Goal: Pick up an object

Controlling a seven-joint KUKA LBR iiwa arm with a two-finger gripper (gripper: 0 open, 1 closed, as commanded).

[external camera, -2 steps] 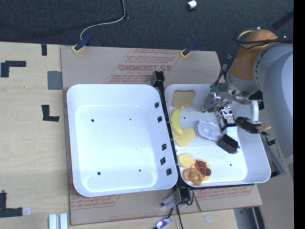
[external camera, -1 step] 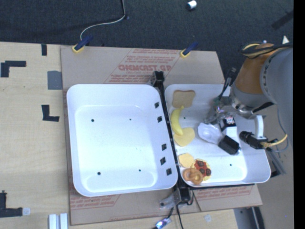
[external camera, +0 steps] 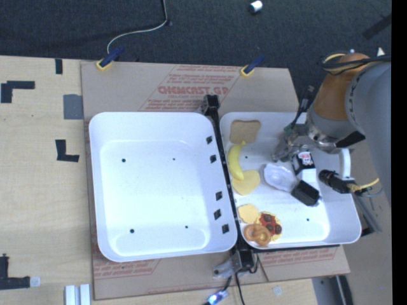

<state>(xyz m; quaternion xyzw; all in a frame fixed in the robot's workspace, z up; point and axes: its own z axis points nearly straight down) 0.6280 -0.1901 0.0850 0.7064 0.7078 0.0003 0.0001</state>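
One banana, one toast slice just above it, one brown ring well below it
Gripper hovers right of the banana, wrist angled down-left; grip cannot be told

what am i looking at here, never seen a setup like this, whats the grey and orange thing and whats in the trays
This is one photo, taken by a camera fixed above a bench and looking down at a slant. The grey and orange thing on the right is a robot arm. A program is trying to make it pick something up. Its claw is down in the right bin, beside a pale, clear-looking item. I can't see anything held in it. That bin also holds what look like toy foods: a tan slice like toast, a yellow banana and, at the near end, a brown ring. The left bin sits right beside it.
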